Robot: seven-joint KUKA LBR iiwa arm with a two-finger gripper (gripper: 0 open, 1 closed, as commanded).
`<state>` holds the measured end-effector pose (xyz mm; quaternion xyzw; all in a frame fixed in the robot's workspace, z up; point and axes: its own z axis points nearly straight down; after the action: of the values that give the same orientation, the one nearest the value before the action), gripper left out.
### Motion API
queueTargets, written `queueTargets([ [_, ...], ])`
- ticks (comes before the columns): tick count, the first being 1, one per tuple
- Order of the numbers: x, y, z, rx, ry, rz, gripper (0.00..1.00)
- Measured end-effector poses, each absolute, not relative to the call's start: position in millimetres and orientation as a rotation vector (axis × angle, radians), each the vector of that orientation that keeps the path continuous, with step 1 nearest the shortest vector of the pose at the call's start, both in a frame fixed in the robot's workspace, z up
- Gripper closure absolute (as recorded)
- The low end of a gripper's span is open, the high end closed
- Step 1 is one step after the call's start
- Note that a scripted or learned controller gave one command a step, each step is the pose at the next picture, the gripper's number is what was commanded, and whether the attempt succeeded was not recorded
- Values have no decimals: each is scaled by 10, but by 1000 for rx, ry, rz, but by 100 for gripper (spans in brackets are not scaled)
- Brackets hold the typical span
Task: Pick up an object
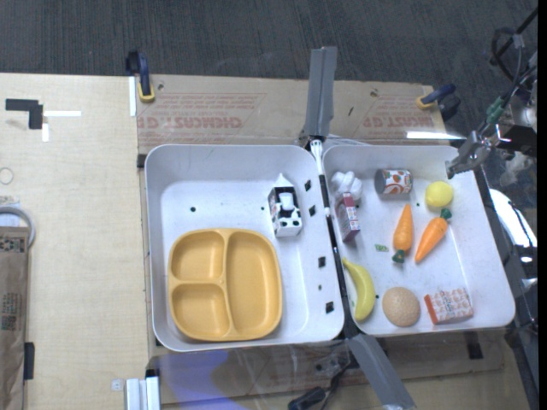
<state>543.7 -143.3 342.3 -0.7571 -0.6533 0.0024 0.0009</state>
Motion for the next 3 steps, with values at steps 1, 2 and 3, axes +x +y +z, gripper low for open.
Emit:
queueTargets([
  [1,5365,-1485,1977,-2236,-2202,6,0],
  [2,5584,-1555,901,-2448,-1966,5,0],
  [3,5449,-1828,1192,-2504,-1894,4,0],
])
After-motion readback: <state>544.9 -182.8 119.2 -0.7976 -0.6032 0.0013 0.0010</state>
